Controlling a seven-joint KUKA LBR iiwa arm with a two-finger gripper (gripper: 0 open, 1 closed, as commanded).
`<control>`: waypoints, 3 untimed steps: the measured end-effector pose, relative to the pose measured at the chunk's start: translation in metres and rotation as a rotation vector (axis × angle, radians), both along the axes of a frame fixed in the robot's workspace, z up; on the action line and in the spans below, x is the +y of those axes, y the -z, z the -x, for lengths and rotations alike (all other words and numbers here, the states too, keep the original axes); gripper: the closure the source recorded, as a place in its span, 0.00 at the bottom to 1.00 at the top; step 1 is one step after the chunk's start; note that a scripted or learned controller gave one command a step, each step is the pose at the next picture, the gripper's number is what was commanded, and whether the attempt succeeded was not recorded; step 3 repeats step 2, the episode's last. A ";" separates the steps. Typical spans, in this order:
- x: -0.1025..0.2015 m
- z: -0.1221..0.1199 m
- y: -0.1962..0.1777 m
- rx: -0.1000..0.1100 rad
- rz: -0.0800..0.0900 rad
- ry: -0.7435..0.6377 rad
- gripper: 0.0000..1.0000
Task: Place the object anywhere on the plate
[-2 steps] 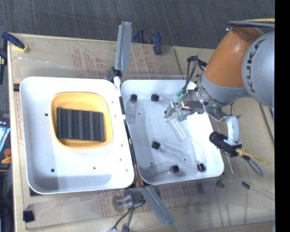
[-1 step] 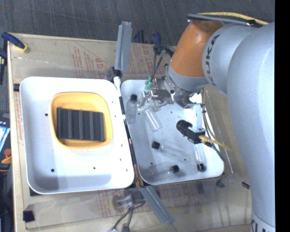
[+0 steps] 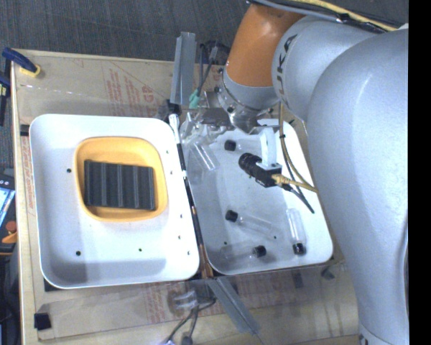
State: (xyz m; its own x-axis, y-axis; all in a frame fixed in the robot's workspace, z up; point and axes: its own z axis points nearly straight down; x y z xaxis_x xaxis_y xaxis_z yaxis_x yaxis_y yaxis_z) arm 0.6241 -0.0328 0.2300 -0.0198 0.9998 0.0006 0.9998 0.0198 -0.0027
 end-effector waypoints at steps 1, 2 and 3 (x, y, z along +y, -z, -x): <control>0.014 0.013 0.017 0.002 -0.001 -0.130 1.00; 0.013 0.013 0.017 0.002 0.000 -0.130 0.00; 0.013 0.013 0.017 0.002 0.000 -0.130 0.00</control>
